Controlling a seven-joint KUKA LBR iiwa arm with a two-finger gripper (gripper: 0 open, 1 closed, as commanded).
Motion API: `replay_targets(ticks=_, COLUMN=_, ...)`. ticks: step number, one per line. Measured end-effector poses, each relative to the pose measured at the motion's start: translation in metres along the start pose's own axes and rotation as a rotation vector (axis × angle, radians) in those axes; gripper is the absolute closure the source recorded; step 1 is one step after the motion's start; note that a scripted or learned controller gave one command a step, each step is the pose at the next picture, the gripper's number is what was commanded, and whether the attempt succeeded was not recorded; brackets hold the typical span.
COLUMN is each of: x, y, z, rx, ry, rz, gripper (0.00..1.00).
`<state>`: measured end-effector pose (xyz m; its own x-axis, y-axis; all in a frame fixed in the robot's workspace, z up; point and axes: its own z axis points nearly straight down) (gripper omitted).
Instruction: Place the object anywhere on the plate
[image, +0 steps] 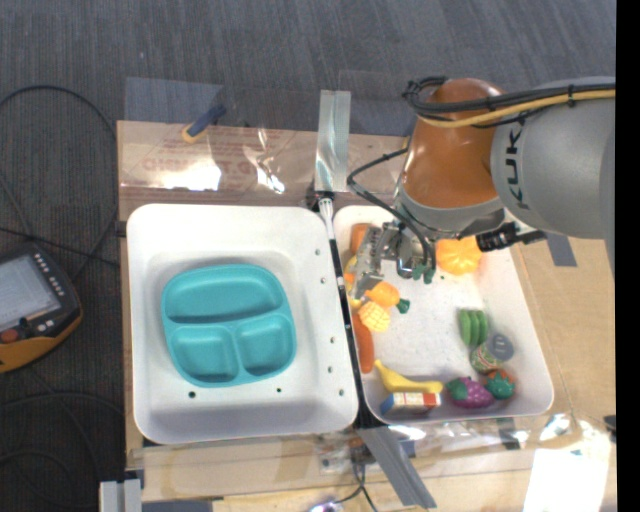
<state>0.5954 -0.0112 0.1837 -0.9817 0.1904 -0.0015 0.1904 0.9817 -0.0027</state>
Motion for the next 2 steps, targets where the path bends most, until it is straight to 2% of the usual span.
replay_targets(ticks=1, x=0.0021, y=0.1015, z=-0.0471, rx=-0.005, ry=-0.001, rz=-0.063, gripper=1.0)
replay_targets(ticks=2, x=0.0021, y=0.1013, z=-0.0469, rx=-0.004, ry=0.0, rz=-0.063, gripper=0.0)
